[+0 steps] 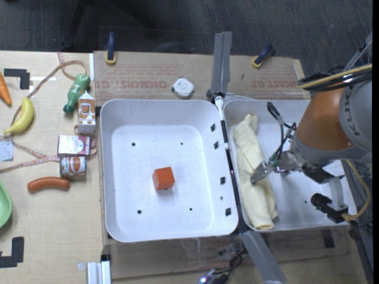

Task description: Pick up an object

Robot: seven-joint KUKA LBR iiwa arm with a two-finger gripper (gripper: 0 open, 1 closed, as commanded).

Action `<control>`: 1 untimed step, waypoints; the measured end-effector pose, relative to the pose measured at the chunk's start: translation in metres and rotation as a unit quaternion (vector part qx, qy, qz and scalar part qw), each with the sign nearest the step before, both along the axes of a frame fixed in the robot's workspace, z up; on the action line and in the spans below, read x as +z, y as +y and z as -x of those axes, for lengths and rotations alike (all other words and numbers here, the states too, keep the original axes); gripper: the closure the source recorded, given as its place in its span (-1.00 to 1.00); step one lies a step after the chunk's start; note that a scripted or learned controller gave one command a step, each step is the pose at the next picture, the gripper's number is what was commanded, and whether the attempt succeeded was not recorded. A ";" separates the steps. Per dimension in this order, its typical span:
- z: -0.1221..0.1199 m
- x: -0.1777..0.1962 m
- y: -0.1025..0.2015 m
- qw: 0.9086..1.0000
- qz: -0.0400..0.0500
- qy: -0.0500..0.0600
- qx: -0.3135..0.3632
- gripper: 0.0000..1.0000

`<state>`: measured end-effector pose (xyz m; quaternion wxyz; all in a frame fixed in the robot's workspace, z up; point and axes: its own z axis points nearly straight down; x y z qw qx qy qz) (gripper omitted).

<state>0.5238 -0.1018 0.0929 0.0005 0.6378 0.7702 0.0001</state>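
Two shallow white bins sit side by side on the bench. The left bin [112, 176] contains one orange-red cube [163, 178], located slightly toward 7 o'clock from the bin centre, resting flat on the floor and well apart from all four walls.

The right bin [296, 218] contains a rolled cream towel [254, 170]. The roll lies along the bin's left wall, its long axis running from 12 o'clock to 6 o'clock, with the lower end near the bin's 7 o'clock corner.

The arm [331, 123] enters over the right bin from 3 o'clock; its orange band is visible above the wrist. The gripper [260, 175] is positioned at the towel's right edge, about mid-length of the roll. One dark finger tip touches or overlaps the cloth. Whether the fingers are spread or closed cannot be determined, and no cloth can be confirmed between them. The cube is at 9 o'clock from the gripper, in the other bin, well apart from it.

Outside the bins, at 9 o'clock from the left bin, the bench carries a banana [21, 117], a green bottle [76, 91], a small carton [86, 115], a can [73, 166] and a sausage [48, 184]. A white tape measure [183, 87] lies on cardboard at 12 o'clock from the left bin.
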 end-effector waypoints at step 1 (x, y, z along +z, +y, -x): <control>0.000 0.009 -0.001 1.000 0.000 0.000 -0.002 1.00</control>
